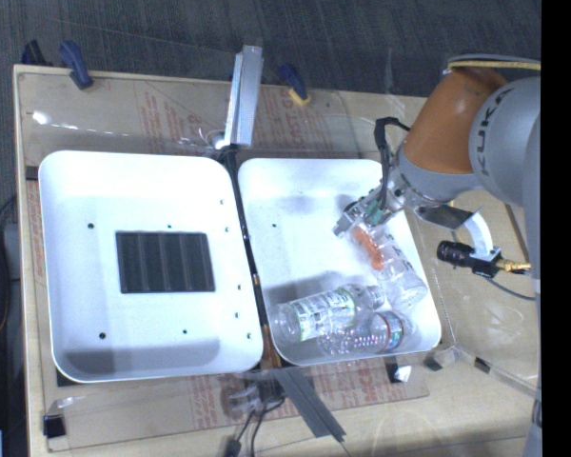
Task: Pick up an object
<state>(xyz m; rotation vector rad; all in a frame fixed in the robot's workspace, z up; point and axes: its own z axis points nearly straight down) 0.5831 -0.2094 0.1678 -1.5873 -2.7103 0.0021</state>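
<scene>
My gripper (359,216) is down in the right bin (295,174), near its right wall. Just below it lies a small clear bottle with an orange label (373,246), close to or touching the gripper tip. Whether the bottle is gripped is not visible. Two larger clear plastic bottles lie along the bin's front edge: one with a pale green label (322,312) and one with a reddish cap band (376,331). A clear crumpled bottle (404,279) rests against the right wall.
A dark ribbed rectangular block (165,262) lies flat in the middle of the left bin (67,188). A metal post (243,93) stands behind the divider between the bins. Blue clamps (76,65) hold the bench's back edge.
</scene>
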